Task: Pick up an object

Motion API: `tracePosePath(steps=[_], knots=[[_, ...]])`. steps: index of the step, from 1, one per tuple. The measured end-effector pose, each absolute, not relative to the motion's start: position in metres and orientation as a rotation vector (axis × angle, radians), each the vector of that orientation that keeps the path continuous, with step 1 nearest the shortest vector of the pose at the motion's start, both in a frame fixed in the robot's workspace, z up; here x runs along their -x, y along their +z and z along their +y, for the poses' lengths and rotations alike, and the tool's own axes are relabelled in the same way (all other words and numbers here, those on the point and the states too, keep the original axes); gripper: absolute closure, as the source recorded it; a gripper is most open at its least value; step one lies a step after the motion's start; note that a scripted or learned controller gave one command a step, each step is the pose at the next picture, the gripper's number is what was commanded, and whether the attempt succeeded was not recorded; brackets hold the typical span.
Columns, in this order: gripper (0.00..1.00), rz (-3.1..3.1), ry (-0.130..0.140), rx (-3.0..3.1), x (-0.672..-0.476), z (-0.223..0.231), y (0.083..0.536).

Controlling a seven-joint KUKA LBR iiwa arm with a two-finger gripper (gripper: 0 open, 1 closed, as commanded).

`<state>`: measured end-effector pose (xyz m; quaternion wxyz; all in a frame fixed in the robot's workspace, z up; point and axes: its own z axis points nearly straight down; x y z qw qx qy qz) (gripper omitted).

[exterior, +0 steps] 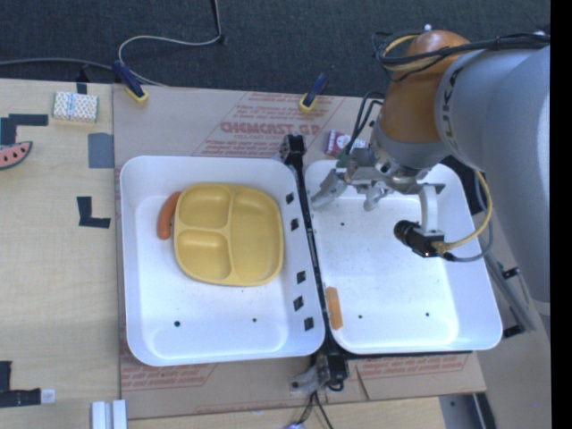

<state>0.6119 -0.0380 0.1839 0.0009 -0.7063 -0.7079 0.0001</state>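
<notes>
My gripper (348, 191) hangs over the back left part of the right bin (465, 329). Its two fingers are spread apart, so it is open, and nothing sits between them. A small orange piece (332, 307) lies at the right bin's left wall, near the front, well below the gripper. In the left bin (143, 329) rests a yellow divided plate (229, 233). An orange sausage-shaped toy (165, 215) lies against the plate's left edge.
A small wrapped packet (336, 140) lies on the cardboard just behind the right bin. Two blue-and-yellow clamps (130, 81) (313, 93) hold the cardboard's back edge. A sponge (75, 106) and a watermelon-slice toy (13, 155) sit on the bench at far left.
</notes>
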Motion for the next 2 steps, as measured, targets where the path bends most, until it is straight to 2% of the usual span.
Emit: tracePosePath(steps=[1,2], knots=[[0.0,-2.223,0.001,2.218,-0.6656,-0.008,0.1839],[1.0,-2.225,0.003,2.217,-0.6657,-0.008,0.1934]])
